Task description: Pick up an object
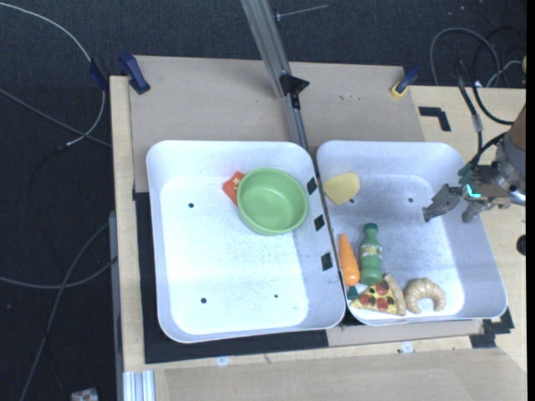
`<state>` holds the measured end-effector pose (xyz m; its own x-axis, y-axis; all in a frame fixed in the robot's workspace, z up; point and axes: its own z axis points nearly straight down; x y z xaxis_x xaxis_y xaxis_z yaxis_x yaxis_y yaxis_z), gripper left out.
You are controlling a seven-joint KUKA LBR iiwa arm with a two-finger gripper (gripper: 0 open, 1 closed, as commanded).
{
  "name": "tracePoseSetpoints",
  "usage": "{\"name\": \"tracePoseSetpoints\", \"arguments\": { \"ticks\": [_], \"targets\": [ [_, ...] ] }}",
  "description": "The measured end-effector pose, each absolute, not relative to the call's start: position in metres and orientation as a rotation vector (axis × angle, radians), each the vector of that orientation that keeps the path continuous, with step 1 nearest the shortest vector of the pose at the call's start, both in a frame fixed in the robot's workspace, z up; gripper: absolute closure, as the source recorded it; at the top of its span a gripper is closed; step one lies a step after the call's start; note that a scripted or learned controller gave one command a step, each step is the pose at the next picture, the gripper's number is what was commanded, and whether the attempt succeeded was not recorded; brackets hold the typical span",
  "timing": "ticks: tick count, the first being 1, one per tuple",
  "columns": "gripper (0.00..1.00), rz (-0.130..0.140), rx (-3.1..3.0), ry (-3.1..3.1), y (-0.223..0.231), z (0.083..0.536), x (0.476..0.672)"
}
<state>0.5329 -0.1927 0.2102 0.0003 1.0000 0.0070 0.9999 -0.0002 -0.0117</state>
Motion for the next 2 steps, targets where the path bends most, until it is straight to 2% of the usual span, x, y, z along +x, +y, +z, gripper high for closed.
{"name": "tracePoseSetpoints", "arguments": {
  "ticks": [1, 2],
  "targets": [
    [0.00, 0.000, -2.215, -2.216, -0.193, 0.213, 0.534],
    [0.00, 0.007, -2.210, -2.211, -0.187, 0.150, 0.535]
  ]
}}
